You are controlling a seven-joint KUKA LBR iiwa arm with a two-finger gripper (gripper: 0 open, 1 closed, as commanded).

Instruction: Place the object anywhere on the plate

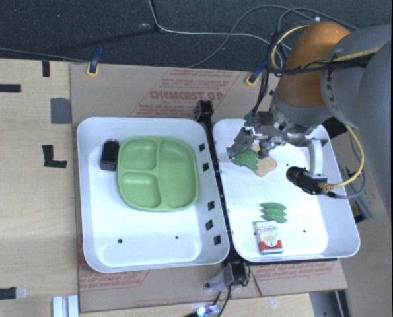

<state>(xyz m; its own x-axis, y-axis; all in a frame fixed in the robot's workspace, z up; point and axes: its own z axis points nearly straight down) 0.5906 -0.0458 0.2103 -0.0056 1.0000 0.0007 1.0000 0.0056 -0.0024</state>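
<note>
A light green divided plate (pixel 158 174) lies in the left bin (pixel 97 243). In the right bin (pixel 341 240), my gripper (pixel 244 148) reaches down at the upper left, right over a green leafy piece (pixel 248 160) and a tan piece (pixel 267 167) that lie together beneath it. Whether either is between the fingers cannot be made out. A green pea pod (pixel 273 211) lies lower in the same bin. Below it sits a small white and red carton (pixel 269 236).
A small black block (pixel 109 154) sits in the left bin, touching the plate's left side. A black divider with clips (pixel 213 177) runs between the bins. Cables (pixel 328 189) hang by the wrist over the right bin's right side.
</note>
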